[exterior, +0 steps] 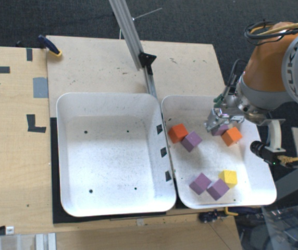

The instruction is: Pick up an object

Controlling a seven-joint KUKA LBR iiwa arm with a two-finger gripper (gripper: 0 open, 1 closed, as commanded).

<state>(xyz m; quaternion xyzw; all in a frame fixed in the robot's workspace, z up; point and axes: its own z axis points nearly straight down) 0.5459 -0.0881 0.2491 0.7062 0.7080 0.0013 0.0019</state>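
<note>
Two blocks crowd the hand (223,123): an orange block (232,136) just beside it, a purple block (220,130) under it; finger state I cannot tell; a grasp may slip or pinch both.

You have two bins side by side on the bench: the left bin (112,155) and the right bin (253,184), their inner walls touching. In the right bin, one cube (178,133) sits near the left wall, with a second cube (191,141) touching it on its right. Toward the right wall lies another cube (232,136), and the gripper (221,124) sits just left of it, over a partly hidden block (220,130). Near the front edge, two cubes (200,183) (218,189) lie together, with a smaller cube (228,177) just behind the right one. A clamp (50,45) lies at the bench's far left corner.
</note>
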